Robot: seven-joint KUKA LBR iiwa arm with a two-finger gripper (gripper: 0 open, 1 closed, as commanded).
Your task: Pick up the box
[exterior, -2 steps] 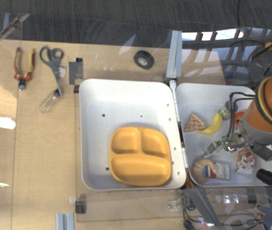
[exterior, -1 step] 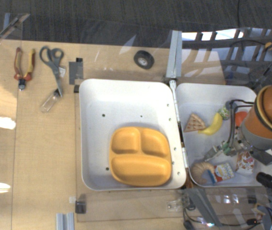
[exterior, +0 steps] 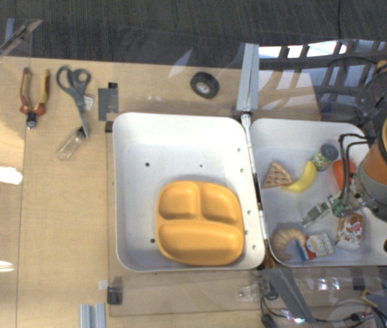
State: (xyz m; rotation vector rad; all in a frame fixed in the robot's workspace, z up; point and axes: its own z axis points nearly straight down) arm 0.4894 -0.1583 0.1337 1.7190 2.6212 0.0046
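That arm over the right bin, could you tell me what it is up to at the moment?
The arm's gripper is lowered into the right bin, among a banana, a pizza slice, a croissant and two small boxes. It sits just beside the red and white box, which lies on the bin floor, not yet lifted. The left bin holds a yellow divided tray.

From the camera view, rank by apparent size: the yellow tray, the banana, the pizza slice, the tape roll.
1. Yellow tray, by far the largest.
2. Banana.
3. Pizza slice, close to the banana, so that order is unsure.
4. Tape roll, smallest, though it lies farther from the camera.
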